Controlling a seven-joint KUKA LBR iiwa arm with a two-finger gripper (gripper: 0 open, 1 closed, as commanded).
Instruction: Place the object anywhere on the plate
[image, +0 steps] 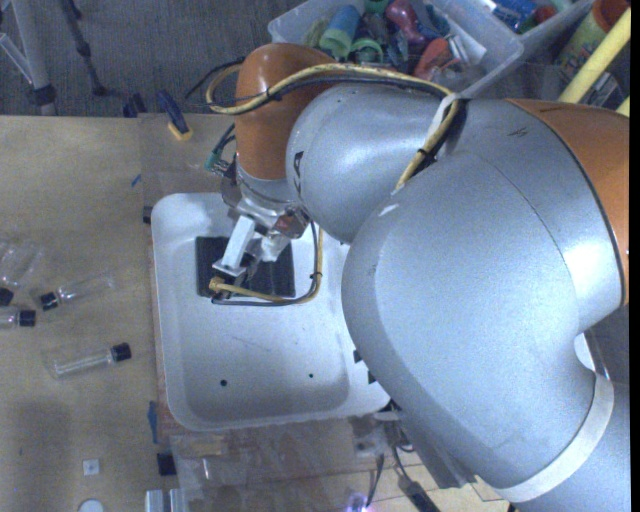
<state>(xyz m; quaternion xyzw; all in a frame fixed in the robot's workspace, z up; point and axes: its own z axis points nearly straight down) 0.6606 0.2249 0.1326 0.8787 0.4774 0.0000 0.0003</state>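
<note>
A black square plate (272, 281) lies flat in the far part of the left white bin (250, 380). My gripper (250, 258) hangs low over the plate's left half, reaching down from the orange wrist band (262, 110). Its two pale fingers (234, 252) stand apart with dark plate showing between them, and I see nothing held there. A thin yellow cable (262, 297) loops from the wrist across the plate's near edge. The wrist hides the plate's far side.
The arm's large grey body (470, 300) covers the right side of the view and the second bin. Several small clear vials with black caps (88, 357) lie on the wooden bench to the left. A clear tub of coloured toys (400, 35) stands at the back.
</note>
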